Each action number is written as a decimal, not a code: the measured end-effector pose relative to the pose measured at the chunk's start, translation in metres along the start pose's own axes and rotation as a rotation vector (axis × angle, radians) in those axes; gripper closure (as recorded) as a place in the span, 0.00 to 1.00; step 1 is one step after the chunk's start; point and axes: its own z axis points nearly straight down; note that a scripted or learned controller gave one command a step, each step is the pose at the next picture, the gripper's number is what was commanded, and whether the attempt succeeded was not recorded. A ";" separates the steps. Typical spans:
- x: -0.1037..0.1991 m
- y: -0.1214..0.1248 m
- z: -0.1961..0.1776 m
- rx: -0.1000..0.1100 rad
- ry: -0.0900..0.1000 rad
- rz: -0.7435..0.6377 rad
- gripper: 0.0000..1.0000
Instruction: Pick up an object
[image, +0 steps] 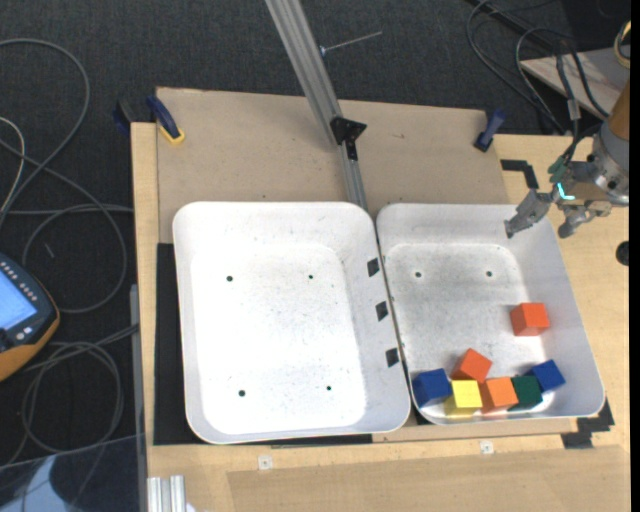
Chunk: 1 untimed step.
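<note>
Hand (546, 213) hangs over the far right corner of the right bin (440, 235), fingers spread, nothing between them.

Blocks all lie in the right bin. One orange block (529, 318) sits alone near the right wall, well apart from the rest. Others crowd the near edge: blue block (431, 385), yellow block (466, 394), a second orange block (476, 363) just behind it, a third orange block (497, 392), green block (525, 388), small blue block (547, 375). Several touch. Left bin (270, 310) beside it on the counter (300, 480).

Handling, by judgement: small, rigid, light cubes; smooth faces, may slip if pinched on corners. Best target is the lone orange block, free on all sides. Grip across two opposite flat faces.

Orientation: near cubic, no clear long axis. Sits flat, turned slightly against the bin walls, so the hand would need to match that turn.
</note>
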 end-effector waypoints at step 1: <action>0.000 0.001 -0.003 -0.004 -0.002 -0.001 0.00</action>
